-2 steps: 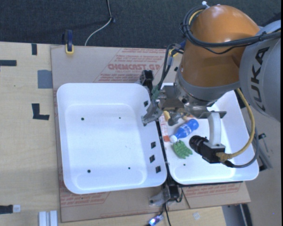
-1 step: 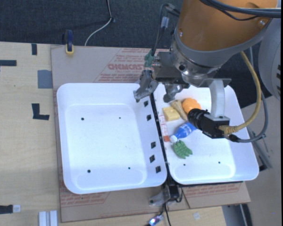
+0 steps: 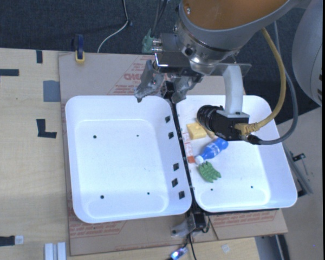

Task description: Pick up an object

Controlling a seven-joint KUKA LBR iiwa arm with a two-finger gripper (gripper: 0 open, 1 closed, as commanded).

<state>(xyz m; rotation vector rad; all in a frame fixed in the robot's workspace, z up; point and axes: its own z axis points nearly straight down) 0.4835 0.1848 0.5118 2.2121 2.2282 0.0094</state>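
Note:
My gripper (image 3: 160,91) hangs over the far rim between the two bins, its fingers spread apart with nothing between them. In the right bin (image 3: 260,188) lie a yellow block (image 3: 196,130), a blue bottle (image 3: 213,149) with a white cap, and a green leafy toy (image 3: 209,172). They cluster near the divider, below and to the right of the gripper. A thin orange and white item (image 3: 187,145) lies along the divider beside them.
The left bin (image 3: 119,161) sits to the left of the divider. A black camera module (image 3: 219,122) on a white bracket with a yellow cable hangs over the right bin's far part. The arm's large orange and grey body fills the top right.

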